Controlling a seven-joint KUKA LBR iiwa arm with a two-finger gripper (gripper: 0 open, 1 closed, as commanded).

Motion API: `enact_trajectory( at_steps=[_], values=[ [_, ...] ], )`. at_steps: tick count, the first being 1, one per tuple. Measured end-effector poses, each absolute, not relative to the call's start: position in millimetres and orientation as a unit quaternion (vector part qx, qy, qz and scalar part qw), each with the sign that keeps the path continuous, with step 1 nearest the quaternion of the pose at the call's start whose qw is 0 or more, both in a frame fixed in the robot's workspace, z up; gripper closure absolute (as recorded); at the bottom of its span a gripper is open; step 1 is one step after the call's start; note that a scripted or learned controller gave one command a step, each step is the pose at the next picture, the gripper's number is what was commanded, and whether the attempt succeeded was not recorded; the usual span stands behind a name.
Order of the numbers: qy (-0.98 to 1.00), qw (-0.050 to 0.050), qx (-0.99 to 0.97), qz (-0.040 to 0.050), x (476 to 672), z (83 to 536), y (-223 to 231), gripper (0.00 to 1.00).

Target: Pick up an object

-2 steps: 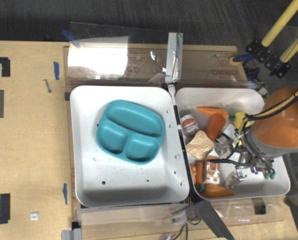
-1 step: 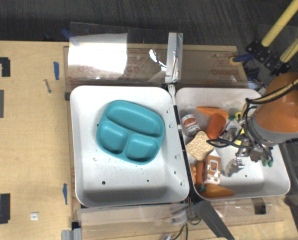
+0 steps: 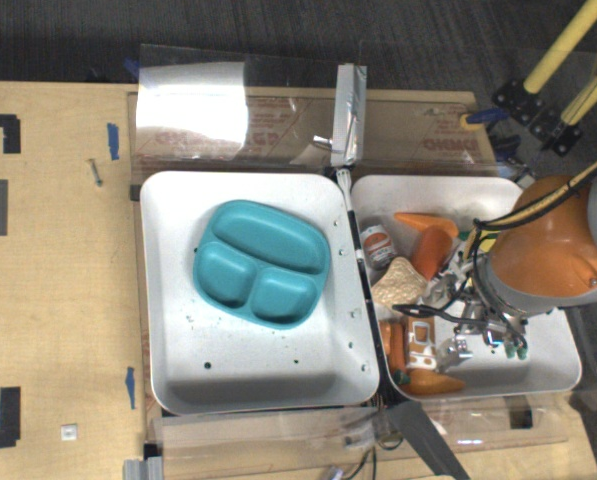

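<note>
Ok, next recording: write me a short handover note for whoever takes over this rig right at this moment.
Gripper: low in the right bin, among the clutter; whether it is open or shut is hidden.
Things: right bin holds an orange piece, a small can, a tan lump and an orange packet. Left bin holds a teal divided tray.
Done: nothing visibly lifted.
Left: grasp one object and raise it.

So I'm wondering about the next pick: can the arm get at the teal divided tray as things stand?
Probably yes. The teal tray lies alone in the left bin with nothing over it, though the gripper sits low in the right bin.
</note>
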State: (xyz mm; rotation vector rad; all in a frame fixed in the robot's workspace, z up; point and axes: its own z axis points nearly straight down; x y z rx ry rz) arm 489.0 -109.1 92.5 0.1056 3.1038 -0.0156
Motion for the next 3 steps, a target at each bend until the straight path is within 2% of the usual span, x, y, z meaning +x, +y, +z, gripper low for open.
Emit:
enact_trajectory(
  at_steps=[1, 2, 3],
  values=[
    [1.0, 0.02, -0.008, -0.0076, 490.7, 93.8, -102.2, 0.0],
    [1.0, 0.005, -0.021, -0.001, 584.2, 103.5, -105.1, 0.0],
    [1.0, 0.007, 0.017, -0.0015, 561.7, 89.7, -95.3, 0.0]
  ],
)
